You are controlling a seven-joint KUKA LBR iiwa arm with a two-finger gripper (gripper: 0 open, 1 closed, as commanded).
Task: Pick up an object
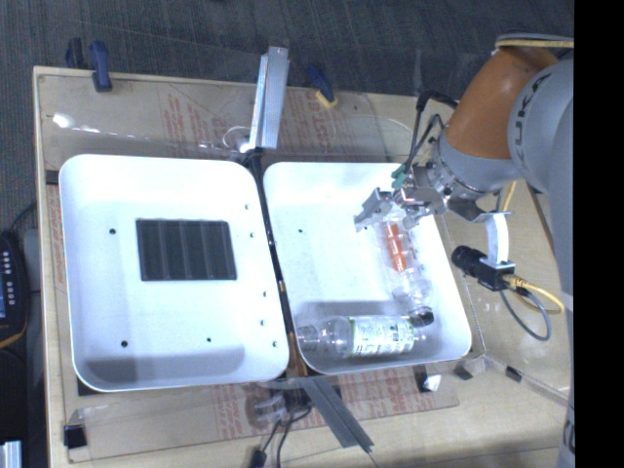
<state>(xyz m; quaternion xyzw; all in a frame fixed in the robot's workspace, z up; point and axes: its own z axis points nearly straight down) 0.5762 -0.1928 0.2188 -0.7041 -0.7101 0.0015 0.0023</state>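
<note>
gripper (398,208) is positioned low over right bin (322,261), right of centre; finger state cannot be told; bottles (402,256) not yet lifted.

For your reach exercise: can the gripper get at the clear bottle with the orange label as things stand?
Probably yes: the gripper hangs just above the bottle's upper end in the right bin, with nothing lying over it.

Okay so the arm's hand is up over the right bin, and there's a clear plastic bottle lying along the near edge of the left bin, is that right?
Not quite. The clear plastic bottle lies along the near edge of the right bin, not the left bin. The camera view shows it there on its side. The rest stands: the hand is over the right bin.
</note>
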